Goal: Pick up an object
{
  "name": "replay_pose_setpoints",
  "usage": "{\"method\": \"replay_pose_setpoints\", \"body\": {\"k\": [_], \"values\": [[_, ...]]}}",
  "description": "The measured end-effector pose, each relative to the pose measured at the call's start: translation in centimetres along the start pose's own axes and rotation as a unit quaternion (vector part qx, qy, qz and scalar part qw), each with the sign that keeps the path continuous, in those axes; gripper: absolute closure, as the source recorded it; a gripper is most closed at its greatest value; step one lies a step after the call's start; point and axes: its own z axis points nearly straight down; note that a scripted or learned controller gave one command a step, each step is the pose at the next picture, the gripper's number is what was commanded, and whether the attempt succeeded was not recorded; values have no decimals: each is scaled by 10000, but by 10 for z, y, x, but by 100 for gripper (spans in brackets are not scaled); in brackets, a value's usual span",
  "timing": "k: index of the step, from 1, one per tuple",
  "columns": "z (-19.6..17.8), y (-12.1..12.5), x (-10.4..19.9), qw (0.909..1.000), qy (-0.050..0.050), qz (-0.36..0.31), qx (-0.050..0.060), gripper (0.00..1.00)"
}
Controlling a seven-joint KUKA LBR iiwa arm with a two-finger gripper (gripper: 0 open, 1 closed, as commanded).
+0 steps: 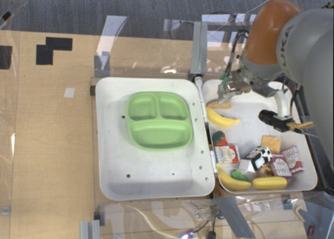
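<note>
Item: claw (pixel 225 93), low over right bin (pixel 311 180), just above banana (pixel 222 118); you cannot tell its state. Nothing visibly gripped. Your pick remains outstanding: descent, closure, lift to come.

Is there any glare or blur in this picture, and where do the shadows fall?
Camera view: glare streaks lie on the clear panels behind the bins; the green tray is evenly lit and sharp, with a soft shadow at its lower rim; the arm's orange band looks slightly soft; the tool near the upper banana is small and hard to resolve.
</note>
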Motion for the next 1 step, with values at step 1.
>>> {"method": "replay_pose_setpoints", "body": {"k": [1], "values": [[45, -49, -63, 9996, 3, -297, 14, 100]]}}
